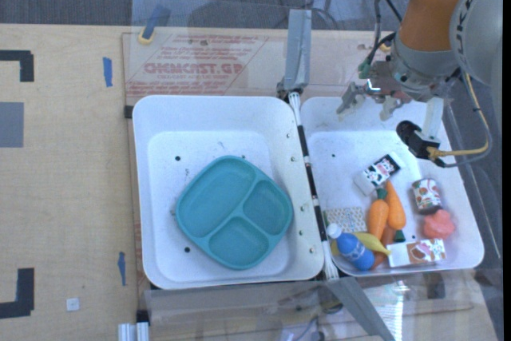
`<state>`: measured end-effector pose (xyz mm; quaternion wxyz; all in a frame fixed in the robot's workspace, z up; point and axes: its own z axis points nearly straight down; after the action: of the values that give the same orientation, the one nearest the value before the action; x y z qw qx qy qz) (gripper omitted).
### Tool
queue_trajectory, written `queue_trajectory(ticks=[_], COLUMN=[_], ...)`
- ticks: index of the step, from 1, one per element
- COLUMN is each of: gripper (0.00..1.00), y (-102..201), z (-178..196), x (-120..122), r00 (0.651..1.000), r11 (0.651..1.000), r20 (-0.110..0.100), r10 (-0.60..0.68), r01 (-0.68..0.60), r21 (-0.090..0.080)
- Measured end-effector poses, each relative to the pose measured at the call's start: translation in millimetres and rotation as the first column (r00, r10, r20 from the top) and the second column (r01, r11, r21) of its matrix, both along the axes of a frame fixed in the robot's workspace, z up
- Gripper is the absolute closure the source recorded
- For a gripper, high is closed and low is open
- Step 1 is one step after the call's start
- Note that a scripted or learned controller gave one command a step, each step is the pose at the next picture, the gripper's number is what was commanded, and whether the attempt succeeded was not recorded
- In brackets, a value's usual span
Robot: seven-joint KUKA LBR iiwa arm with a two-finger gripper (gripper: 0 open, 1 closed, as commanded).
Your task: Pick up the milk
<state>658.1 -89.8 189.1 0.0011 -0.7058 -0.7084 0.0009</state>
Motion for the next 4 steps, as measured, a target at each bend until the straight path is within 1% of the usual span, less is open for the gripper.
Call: queue_trajectory(ticks=[1,2,3,4], gripper=[0.00,0.00,1.00,0.00], y=[-32.4,-85.6,-89.1,-88.9], z=[-74.3,-100.4,-90.4,-90.4], x=[-55.2,-96.5,-95.7,-95.7], r00=[1.000,1.000,1.000,1.000], r11=[1.000,1.000,1.000,1.000], r20=[0.007,0.013,0.018,0.018], r10=[0.008,-0.016,-0.025,-0.024], r01=[-0.008,0.016,0.025,0.024], r21=[-0.002,0.000,0.000,-0.001])
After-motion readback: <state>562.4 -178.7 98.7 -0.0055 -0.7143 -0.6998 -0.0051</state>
